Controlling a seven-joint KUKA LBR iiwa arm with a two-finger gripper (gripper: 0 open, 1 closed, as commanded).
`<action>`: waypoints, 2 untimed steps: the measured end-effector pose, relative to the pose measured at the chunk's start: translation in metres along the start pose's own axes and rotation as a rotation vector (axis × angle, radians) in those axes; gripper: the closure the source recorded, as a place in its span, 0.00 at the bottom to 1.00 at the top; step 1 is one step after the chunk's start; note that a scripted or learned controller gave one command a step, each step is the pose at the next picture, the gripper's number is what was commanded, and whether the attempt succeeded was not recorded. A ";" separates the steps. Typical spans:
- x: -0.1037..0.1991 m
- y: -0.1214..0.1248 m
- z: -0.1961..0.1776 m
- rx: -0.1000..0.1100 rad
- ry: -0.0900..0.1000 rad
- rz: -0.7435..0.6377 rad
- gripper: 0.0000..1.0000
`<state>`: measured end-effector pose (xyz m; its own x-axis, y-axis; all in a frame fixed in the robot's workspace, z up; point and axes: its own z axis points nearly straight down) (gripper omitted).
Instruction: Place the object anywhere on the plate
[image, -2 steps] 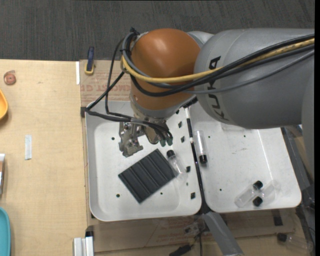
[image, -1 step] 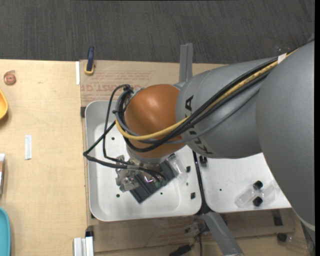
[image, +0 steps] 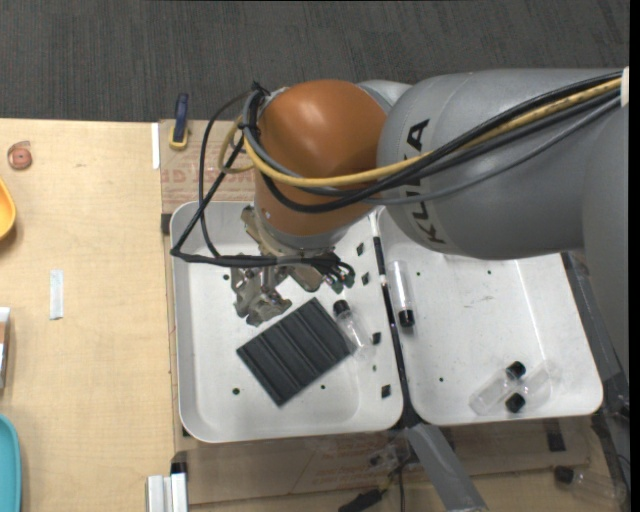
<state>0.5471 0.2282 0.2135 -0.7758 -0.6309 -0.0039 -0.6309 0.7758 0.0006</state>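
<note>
The big grey arm (image: 500, 160) comes in from the right and bends down over the left bin (image: 200, 400), its orange band (image: 320, 140) hanging right above the bin's upper half. Black cables (image: 215, 180) and a yellow hose (image: 470, 130) loop off the wrist. Below the band the gripper (image: 262, 297) points down into the bin, and its metal fingers (image: 250, 300) sit close to the bin floor, just beside the upper left edge of a dark ribbed plate (image: 297, 350). From this angle I cannot tell how far apart the fingers are, or whether anything is caught between them; the wrist hides too much.

The plate is a dark grey rectangle with ridges running along its length, lying flat and turned at a slant near the middle of the left bin. A small clear object with a black cap (image: 347, 320) lies just beside the plate's upper right corner, touching or nearly touching its edge, not on top of it.

A clear tube with a dark end (image: 400, 295) lies along the ridge where the two bins meet. In the right bin (image: 480, 290), another clear piece with two black caps (image: 512, 388) rests near the lower right corner, well apart from the arm.

The bins sit on a pale wooden surface (image: 90, 250), which carries a small blue-handled tool (image: 181, 108) near its far edge.
</note>
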 end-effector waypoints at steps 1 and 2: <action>0.058 0.006 -0.071 0.000 0.000 -0.194 1.00; 0.058 0.007 -0.071 0.000 0.001 -0.195 0.00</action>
<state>0.4977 0.1964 0.2840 -0.6392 -0.7690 -0.0035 -0.7690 0.6392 0.0002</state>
